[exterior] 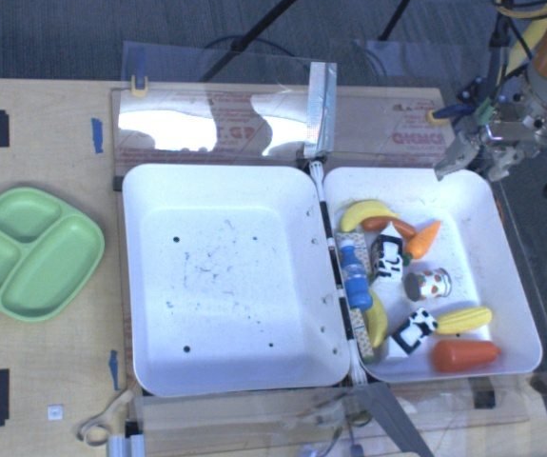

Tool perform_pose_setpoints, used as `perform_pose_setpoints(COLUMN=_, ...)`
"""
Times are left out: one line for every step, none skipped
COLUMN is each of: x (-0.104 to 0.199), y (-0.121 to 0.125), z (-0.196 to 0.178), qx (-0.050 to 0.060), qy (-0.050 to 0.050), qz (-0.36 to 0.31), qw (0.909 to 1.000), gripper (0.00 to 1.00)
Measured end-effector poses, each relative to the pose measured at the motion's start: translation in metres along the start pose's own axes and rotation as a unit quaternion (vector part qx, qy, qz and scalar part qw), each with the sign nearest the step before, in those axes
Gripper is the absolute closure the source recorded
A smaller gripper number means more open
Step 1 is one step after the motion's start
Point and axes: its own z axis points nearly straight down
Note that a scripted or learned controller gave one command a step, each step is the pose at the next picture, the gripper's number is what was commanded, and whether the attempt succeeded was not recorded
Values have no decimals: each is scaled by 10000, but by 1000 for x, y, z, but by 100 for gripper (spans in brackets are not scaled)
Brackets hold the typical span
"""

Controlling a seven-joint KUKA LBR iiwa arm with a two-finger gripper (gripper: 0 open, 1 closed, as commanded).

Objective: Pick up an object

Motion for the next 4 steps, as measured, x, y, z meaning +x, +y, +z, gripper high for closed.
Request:
perform_pose_setpoints(x=-43, y=-29, z=150, qx=-11, qy=-3, qz=-919, qw=9958, gripper=0)
perform_pose_setpoints(x=-16, y=-78, z=121, qx=8, qy=6, qz=235, qw=9997, gripper=0)
perform_pose_setpoints(x=-44, y=-24, z=186, qx=-5, qy=1, qz=-289, qw=9996, gripper=0)
perform_pose_setpoints(x=-44, y=-23, z=176, qx=-19, qy=-1, qz=-290, qw=9996, gripper=100)
